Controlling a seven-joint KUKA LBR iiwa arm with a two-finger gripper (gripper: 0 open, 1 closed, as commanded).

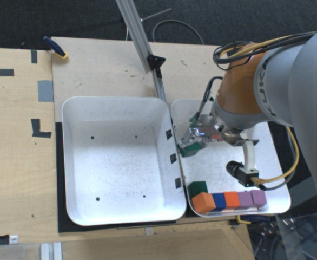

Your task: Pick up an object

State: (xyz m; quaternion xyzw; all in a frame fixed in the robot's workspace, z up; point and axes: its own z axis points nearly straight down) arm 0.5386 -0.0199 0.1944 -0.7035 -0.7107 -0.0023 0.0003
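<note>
My gripper hangs over the left part of the right bin, close to the wall between the two bins. A small dark green block sits between its fingertips, and the gripper is shut on it. Along the right bin's front wall lies a row of blocks: a green one, an orange one, a blue one, a second orange one and purple ones.
The left bin stands beside the right one, with a shared wall under my wrist. A slanted metal rail crosses the bench behind the bins. Cables loop around the arm's orange band.
</note>
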